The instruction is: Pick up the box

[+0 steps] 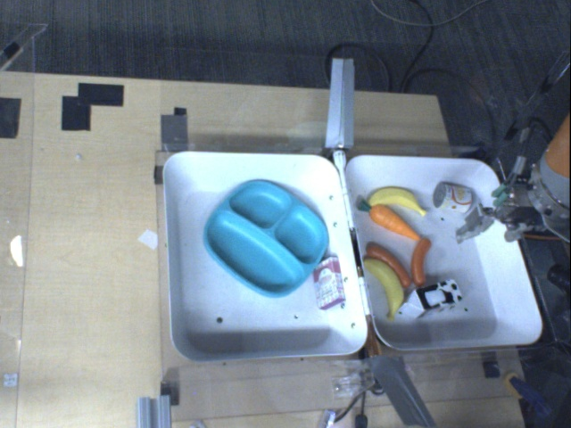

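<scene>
1. Fingers (492,214) of the grey arm over the right edge of the right bin (517,324), hanging above its floor; spread or clenched cannot be told, with nothing seen between them.
2. Box (329,283), small, pink and white, lying flat far to the left of the fingers, across the divider, in the left bin (192,328) near that bin's lower right corner.
3. Touching or just beside the box's upper left edge: a blue divided plate (266,235) with three compartments, well apart from the fingers.
4. Nearest to the fingers, just to their left: a small grey can (451,194) lying on its side.
5. Further left of the fingers: a yellow banana (397,200) with an orange carrot (393,222) just below it.
6. Down and left of the fingers: two reddish sausages (419,259), a second banana (388,284) beside them, and a black-and-white toy (438,296) close to the right bin's lower wall.
7. Under both bins: a light wooden surface (80,239), bearing black markers far to the upper left of the fingers.
</scene>
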Controlling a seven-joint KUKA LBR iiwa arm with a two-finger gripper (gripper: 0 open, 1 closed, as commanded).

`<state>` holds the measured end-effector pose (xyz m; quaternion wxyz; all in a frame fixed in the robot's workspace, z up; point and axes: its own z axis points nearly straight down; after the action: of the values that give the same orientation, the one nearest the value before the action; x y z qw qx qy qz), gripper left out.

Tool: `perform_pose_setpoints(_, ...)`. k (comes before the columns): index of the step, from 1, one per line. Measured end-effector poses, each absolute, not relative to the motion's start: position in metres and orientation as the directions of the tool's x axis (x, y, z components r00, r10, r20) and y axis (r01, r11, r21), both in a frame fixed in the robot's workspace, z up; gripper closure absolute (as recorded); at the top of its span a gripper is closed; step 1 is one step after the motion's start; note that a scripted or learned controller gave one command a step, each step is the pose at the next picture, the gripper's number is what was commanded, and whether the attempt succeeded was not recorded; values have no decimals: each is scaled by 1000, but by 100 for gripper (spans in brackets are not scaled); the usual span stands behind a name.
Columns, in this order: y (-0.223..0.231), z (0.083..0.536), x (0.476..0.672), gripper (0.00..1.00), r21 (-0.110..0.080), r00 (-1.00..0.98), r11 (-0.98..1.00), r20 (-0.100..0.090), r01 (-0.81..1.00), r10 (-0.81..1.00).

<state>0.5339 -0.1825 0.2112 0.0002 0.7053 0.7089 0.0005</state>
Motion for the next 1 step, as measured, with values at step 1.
perform_pose_setpoints(1,-198,102,487,0,1,-138,138,-1,990,990)
